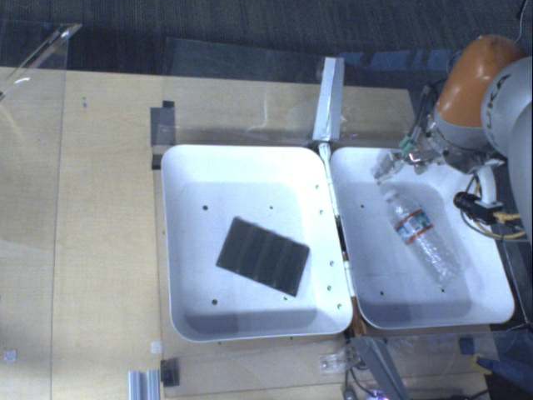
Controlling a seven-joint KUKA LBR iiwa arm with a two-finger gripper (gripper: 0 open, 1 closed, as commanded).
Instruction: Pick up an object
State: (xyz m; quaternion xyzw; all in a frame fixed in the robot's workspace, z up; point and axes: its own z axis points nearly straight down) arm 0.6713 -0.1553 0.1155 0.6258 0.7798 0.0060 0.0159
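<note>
**Q:** White plastic seems to be the main material. What is laid out?

**A:** Two shallow white bins sit side by side on a pale wooden worktop (92, 248), seen from above at a slant. The left bin (187, 182) holds a flat, dark grey rectangular pad (263, 256) with ridges across it, lying at an angle near the middle of the bin floor. The right bin (491, 302) holds a clear plastic bottle (420, 236) lying on its side, running diagonally from upper left to lower right. A label band with red and dark print wraps its middle.

**Q:** Where is the arm?

**A:** The grey arm (512, 111) comes in from the right, with its orange band rounded at the upper right corner of the view. Its end effector (398, 158) hangs over the far left corner of the right bin, just beside the upper end of the bottle. Metal parts and a small green detail show there.

**Q:** Is the end effector open, closed or holding something?

**A:** I cannot tell. The tip is small and blurred against the white bin wall.

**Q:** Anything else nearby?

**A:** A grey metal bar (329, 98) stands behind the seam between the bins. Black and yellow cables (487, 211) loop at the right bin's right edge.
</note>
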